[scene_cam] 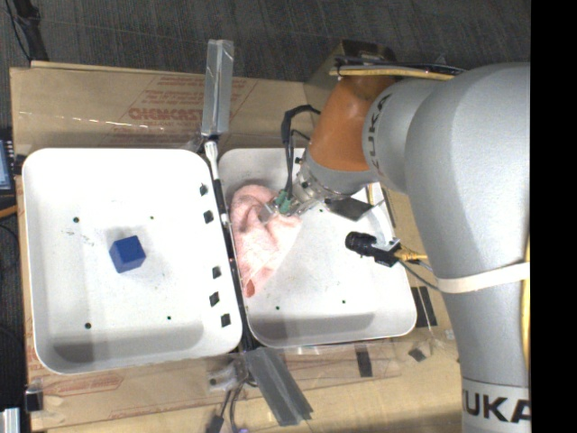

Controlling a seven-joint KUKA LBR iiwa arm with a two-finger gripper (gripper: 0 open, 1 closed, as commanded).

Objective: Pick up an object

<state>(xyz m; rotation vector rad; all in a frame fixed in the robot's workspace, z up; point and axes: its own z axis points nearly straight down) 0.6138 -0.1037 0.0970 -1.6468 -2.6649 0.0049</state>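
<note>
A crumpled pink cloth (257, 233) lies against the left wall of the right bin (334, 323). My gripper (281, 205) is down at the cloth's upper right part, its teal-tipped fingers touching the fabric. A small blue cube (127, 253) sits alone in the left bin (117, 350), far from the gripper. The arm's orange band and grey body cover the right bin's far right side.
A metal divider with black clips (219, 242) runs between the two bins. A black cable plug (370, 246) hangs over the right bin near the arm. Brown cardboard (135, 106) lies under both bins.
</note>
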